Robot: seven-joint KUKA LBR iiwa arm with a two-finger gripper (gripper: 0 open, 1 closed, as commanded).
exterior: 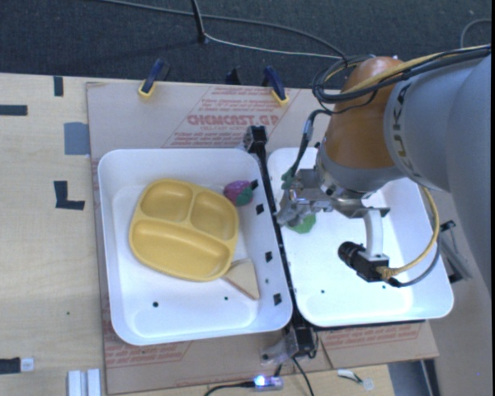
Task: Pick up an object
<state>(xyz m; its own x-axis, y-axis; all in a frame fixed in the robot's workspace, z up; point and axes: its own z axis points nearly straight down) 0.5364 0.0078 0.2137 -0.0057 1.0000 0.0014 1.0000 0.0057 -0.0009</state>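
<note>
Wooden tabletop (pixel 33 246) carries two white bins side by side. Nearest, a tan wedge (pixel 244 279) lies in the left bin (pixel 115 304), touching the yellow divided plate (pixel 184 228). Farther back, a purple object (pixel 239 190) sits by the divider. The end effector (pixel 295 210) hangs over the right bin (pixel 421 304), just above a green object (pixel 304 220); its opening cannot be determined

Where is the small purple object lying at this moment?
The purple object lies in the left bin, near its right wall, beside the upper right edge of the yellow divided plate.
</note>
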